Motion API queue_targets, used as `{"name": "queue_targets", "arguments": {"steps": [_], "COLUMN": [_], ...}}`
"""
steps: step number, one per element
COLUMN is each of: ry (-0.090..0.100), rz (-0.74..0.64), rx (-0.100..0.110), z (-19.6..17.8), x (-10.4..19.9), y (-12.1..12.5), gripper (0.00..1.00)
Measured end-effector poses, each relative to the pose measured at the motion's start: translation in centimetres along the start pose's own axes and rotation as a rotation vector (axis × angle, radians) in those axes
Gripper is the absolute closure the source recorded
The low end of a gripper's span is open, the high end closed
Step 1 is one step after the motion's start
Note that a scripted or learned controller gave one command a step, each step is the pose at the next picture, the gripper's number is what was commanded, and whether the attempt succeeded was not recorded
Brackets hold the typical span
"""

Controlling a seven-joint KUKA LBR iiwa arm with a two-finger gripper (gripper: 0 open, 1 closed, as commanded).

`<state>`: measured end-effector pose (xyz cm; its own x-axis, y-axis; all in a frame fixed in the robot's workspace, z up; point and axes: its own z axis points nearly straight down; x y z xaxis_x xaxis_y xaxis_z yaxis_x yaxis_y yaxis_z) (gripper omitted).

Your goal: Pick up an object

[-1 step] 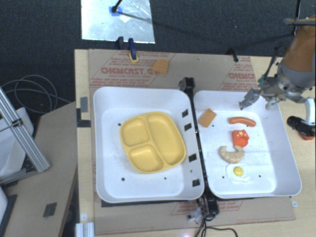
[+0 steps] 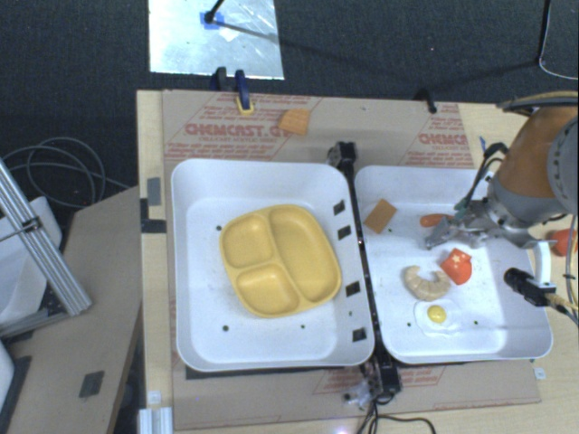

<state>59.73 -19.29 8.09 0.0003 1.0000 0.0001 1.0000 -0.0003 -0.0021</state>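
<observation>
The right bin [image 2: 507, 337] holds several toy foods. A tan square slice [image 2: 380, 215] lies at its left, and a small orange piece [image 2: 431, 220] sits just right of it. A red wedge [image 2: 457, 266] is near the middle, a pale croissant-like piece [image 2: 425, 283] lies left of the wedge, and a fried egg [image 2: 436, 315] is nearer the front. My gripper [image 2: 450, 234] is low in this bin, between the orange piece and the red wedge, close to both. I see nothing held in it.
The left bin [image 2: 194, 242] carries a yellow divided plate [image 2: 279, 259]. A small orange block [image 2: 294, 120] lies on the cardboard behind the bins, near a yellow-and-blue clamp [image 2: 242, 93]. The arm's orange band [image 2: 538, 152] overhangs the right bin's far right corner.
</observation>
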Motion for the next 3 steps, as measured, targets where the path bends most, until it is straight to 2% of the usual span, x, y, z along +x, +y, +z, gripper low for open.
{"name": "queue_targets", "arguments": {"steps": [1, 2, 3], "ry": [0.001, 0.002, -0.001], "rz": [0.000, -0.008, -0.005], "rx": [0.000, -0.005, -0.007], "z": [-0.4, -0.4, -0.4], "x": [2.2, 9.9, 9.7], "y": [-8.4, -11.0, -7.5], "gripper": [0.00, 0.00, 0.00]}}
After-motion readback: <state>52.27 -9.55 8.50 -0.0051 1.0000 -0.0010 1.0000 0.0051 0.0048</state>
